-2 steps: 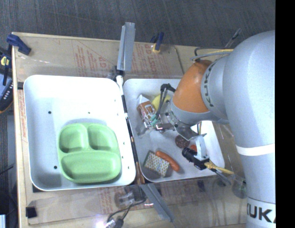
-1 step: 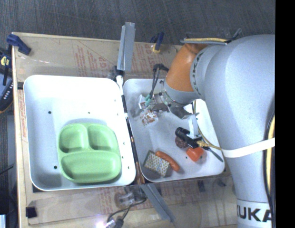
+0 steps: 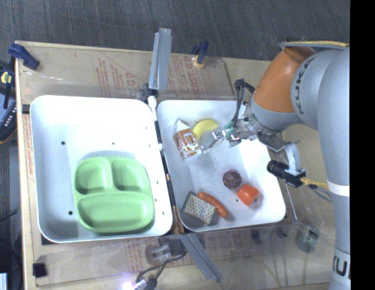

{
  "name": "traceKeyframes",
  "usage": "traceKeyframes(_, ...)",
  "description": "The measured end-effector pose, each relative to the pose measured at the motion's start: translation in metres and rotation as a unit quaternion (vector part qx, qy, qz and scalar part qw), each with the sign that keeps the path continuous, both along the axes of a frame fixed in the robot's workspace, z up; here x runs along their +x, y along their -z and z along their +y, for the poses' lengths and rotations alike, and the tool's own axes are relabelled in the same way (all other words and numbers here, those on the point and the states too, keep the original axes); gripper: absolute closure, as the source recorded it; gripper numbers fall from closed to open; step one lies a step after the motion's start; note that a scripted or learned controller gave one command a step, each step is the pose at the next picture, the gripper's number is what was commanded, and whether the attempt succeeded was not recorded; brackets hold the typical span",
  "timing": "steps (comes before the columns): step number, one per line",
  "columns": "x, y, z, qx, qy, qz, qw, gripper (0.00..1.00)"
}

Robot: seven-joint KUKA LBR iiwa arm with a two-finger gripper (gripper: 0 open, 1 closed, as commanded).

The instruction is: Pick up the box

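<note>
A small orange and white box lies tilted in the right bin, near its upper left corner. Touching it on the right is a yellow, lemon-like object. My gripper hangs low over the bin just right of the box, below the yellow object and close to both. Nothing shows held in it. The grey arm with its orange band comes in from the upper right.
Lower in the right bin lie a dark brown round piece, a red-orange piece, an orange sausage shape and a patterned flat packet. The left bin holds a green divided plate.
</note>
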State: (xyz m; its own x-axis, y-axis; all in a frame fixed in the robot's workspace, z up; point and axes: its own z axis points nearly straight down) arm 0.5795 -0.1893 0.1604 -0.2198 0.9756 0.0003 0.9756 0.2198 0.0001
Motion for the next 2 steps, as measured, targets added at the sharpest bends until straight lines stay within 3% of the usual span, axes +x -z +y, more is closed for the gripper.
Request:
traceKeyframes(1,0.006,0.046,0.019,-0.0024,0.036,-0.01,0.9993,0.0)
traceKeyframes(2,0.028,0.068,0.061,0.0004,-0.023,0.0,0.9997,0.0)
